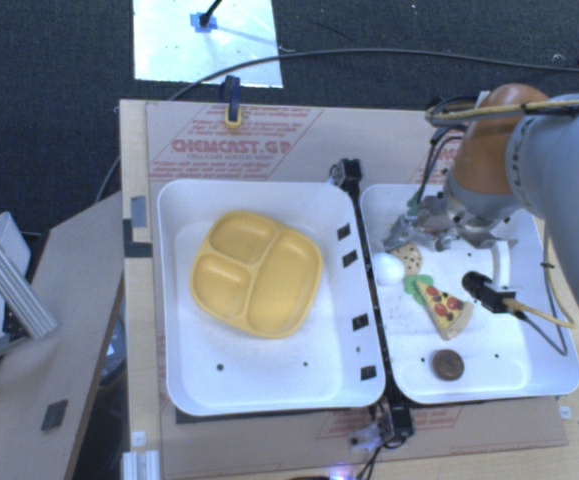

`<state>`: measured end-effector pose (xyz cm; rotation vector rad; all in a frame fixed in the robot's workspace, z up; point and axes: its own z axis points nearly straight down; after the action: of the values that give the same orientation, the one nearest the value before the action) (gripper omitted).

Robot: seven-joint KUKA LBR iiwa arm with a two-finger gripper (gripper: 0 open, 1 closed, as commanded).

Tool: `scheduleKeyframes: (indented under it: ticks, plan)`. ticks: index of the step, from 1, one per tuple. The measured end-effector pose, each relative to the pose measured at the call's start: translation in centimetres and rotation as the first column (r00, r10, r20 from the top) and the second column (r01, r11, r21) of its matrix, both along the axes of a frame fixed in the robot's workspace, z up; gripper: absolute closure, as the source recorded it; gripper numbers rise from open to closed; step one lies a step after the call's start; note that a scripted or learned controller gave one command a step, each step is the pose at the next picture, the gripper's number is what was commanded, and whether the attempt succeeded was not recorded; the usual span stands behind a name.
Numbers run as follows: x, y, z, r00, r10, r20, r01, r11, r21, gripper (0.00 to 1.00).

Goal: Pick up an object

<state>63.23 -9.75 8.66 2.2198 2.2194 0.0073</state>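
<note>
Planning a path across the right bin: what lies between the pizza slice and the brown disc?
Bare white bin floor in the camera view; nothing lies between the pizza slice and the brown disc.

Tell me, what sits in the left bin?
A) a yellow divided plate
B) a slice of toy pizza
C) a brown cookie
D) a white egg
A: the yellow divided plate lies in the left bin, while the pizza slice and the other small items are in the right bin.

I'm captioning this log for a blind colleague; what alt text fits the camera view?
A grey arm reaches from the right over the right white bin, its gripper above a white egg, a pizza slice and a brown cookie. The left bin holds a yellow divided plate.
</note>
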Motion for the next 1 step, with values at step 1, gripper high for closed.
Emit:
scheduleKeyframes:
  ticks: [1]
  plan:
    - [0.28,0.00,1.42,1.000,0.000,0.009,0.000,1.000,-0.001,1.00]
